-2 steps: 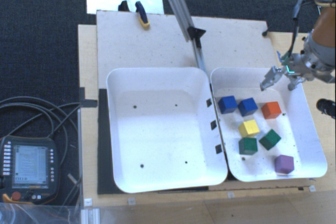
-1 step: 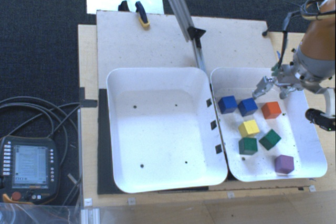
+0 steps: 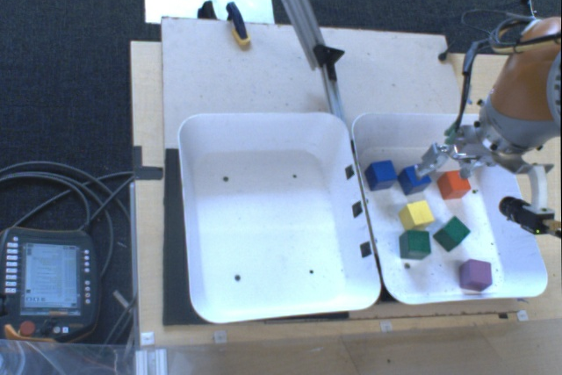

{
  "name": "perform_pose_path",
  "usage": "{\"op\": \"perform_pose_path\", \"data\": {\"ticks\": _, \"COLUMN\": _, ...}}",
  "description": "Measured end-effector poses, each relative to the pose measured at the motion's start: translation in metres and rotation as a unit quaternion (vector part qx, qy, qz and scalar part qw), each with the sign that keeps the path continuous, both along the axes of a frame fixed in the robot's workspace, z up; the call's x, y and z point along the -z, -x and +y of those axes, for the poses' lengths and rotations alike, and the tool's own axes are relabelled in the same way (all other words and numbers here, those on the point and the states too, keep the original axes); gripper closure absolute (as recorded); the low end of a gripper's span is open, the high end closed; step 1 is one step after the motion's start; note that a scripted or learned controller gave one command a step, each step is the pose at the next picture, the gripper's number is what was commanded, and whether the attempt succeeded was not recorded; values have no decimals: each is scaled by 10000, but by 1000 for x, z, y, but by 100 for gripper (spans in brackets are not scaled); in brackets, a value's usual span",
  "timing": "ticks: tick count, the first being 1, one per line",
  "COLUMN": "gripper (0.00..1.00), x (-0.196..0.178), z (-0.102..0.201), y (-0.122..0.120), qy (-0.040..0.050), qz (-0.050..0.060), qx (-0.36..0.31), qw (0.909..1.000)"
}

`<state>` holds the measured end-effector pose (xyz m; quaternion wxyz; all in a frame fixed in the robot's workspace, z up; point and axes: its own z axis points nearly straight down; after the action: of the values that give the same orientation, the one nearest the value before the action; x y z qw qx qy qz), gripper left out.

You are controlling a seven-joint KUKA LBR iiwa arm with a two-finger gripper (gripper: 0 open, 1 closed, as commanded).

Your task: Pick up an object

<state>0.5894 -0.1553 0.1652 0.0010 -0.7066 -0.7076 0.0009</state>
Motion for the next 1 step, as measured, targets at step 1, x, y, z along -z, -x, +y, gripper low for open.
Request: {"op": "perform_pose_path", "data": {"ticks": 1, "gripper": 0, "x": 52, "z": 0, "y": 0, "qy": -3, "qz": 3, "qx": -5, "qw": 10000}}
